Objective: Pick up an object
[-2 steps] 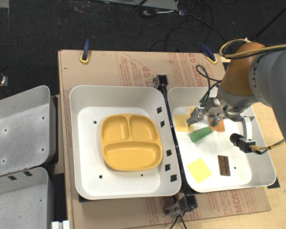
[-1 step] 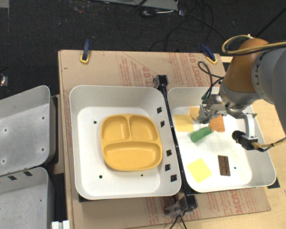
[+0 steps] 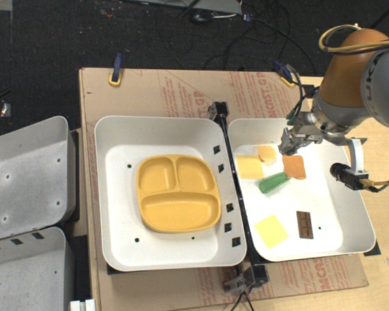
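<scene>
My claw (image 3: 292,144) hangs over the right bin (image 3: 356,229) near its far rim; grip state cannot be determined. The orange block (image 3: 295,167) lies just below it, beside the green piece (image 3: 273,183). Open floor lies toward the right wall.

Dark speckled floor (image 3: 45,31) with cables (image 3: 259,41) surrounds the bench (image 3: 181,92).
</scene>
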`<state>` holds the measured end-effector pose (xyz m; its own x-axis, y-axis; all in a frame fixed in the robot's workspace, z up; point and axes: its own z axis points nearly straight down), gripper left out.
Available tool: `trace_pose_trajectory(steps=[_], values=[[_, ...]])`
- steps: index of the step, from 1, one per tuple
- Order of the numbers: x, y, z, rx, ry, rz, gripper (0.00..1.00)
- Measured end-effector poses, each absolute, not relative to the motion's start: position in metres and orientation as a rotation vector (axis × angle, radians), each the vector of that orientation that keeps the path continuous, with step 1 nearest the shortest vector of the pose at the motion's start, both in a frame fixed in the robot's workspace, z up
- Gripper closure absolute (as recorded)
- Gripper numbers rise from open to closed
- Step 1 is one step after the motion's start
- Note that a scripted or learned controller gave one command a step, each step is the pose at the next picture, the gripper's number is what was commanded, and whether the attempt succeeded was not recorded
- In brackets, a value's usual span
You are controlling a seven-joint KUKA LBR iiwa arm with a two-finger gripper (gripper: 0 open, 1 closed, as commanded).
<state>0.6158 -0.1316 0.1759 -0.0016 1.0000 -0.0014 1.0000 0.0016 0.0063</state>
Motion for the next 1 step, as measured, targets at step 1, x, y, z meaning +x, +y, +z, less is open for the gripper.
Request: trace_pose_trajectory(steps=[1], values=[[0.6172,-0.1317,0.2154,2.216,2.220,0.005,1.00]])
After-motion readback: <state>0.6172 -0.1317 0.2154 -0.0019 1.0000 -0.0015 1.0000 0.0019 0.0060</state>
